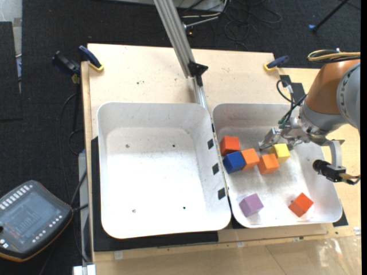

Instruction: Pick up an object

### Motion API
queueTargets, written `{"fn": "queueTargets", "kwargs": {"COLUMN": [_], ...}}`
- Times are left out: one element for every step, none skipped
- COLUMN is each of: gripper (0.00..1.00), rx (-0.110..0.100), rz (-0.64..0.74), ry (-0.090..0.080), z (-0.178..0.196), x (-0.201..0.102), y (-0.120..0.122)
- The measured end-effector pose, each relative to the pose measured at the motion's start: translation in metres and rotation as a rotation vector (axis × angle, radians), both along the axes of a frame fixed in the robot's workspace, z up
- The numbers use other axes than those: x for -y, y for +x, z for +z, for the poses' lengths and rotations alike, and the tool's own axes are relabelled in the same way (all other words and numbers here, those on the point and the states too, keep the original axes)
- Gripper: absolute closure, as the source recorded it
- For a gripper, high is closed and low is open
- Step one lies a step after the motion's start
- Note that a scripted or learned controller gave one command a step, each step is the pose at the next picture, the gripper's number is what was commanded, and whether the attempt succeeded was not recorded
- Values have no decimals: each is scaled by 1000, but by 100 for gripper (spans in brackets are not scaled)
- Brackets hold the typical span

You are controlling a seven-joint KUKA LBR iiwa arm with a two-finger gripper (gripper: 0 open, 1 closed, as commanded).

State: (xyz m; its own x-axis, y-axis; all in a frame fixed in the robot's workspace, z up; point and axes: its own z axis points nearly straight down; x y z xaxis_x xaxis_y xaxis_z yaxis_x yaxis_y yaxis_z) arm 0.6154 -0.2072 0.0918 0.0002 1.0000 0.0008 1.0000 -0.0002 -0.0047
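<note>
The gripper (274, 144) hangs low in the right bin (321, 211), beside the yellow cube (281, 150); whether it grips anything cannot be told. The arm (330, 96) slants in from the right. Cubes cluster: orange cube (268, 163), blue cube (234, 161).

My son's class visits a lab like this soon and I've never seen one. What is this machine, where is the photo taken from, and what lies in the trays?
One camera looks down at a slant on a bench bearing two white bins. The grey and orange arm reaching in from the right is a robot; its gripper hangs over the right bin. That bin holds blocks: three orange, one blue, one yellow, one purple, one red. The gripper is just above the yellow block; I cannot tell whether it grips anything. The left bin sits beside it.
</note>
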Motion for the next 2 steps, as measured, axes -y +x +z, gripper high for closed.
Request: {"fn": "queueTargets", "kwargs": {"gripper": [100,100], "rx": [6,12], "rz": [0,3], "ry": [-2,-3], "z": [13,76], "x": [0,-4], "y": [1,1]}}
